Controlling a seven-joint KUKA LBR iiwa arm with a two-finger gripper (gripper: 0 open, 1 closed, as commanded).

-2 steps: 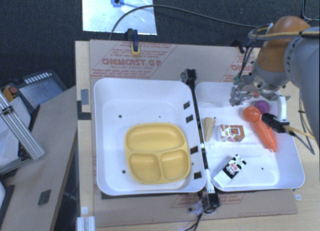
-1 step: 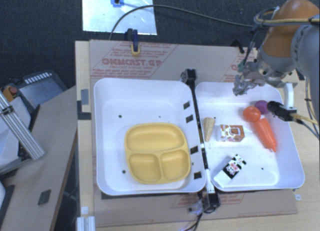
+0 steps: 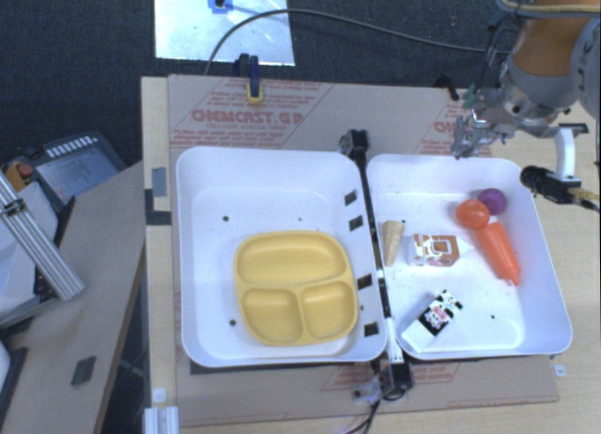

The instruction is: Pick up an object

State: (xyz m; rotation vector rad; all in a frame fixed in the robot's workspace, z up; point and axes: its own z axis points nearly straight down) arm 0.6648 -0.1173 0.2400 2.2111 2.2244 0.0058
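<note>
Nearest, a small black-and-white carton (image 3: 439, 313) lies in the right white bin (image 3: 540, 329) with an orange plastic carrot (image 3: 499, 249); the gripper (image 3: 467, 141) hovers above that bin's far rim, grasping nothing.

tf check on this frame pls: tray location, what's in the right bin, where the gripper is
1. The yellow tray lies in the left bin. True.
2. The carrot lies in the left bin. False: it is in the right bin, beside the tomato.
3. The gripper is down on the tray. False: it hangs by the right bin's far edge.
4. The cow-patterned carton lies near the right bin's front edge. True.
5. The purple ball sits on the tray. False: it is in the right bin, next to the tomato.
</note>
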